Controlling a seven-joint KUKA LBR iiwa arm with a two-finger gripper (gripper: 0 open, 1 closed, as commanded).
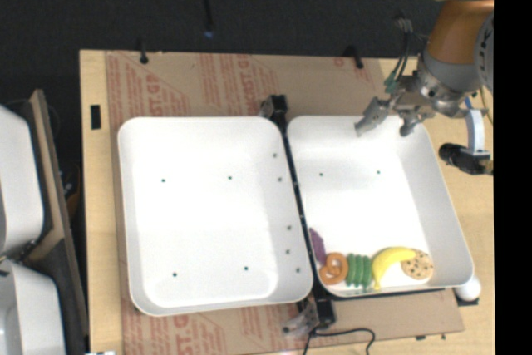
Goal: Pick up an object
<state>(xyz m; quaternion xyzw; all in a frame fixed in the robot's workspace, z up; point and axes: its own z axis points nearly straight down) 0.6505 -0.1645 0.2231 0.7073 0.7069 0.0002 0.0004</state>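
Pincer (388, 122) open over right bin's (440, 179) far edge; banana (392, 258) near front.

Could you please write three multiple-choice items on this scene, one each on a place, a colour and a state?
1. Where do the toys lie?
A. Left bin, far edge
B. Right bin, near edge
C. On the cardboard

2. What colour is the banana?
A. Yellow
B. Blue
C. Red

3. How is the tool?
A. Gripping the banana
B. Pressed on the pretzel
C. Open, holding nothing

Key:
1 B: the pretzel, green toy, banana and cookie line the right bin's near edge.
2 A: it is plainly yellow.
3 C: the tool is over the far edge, fingers spread, with nothing between.
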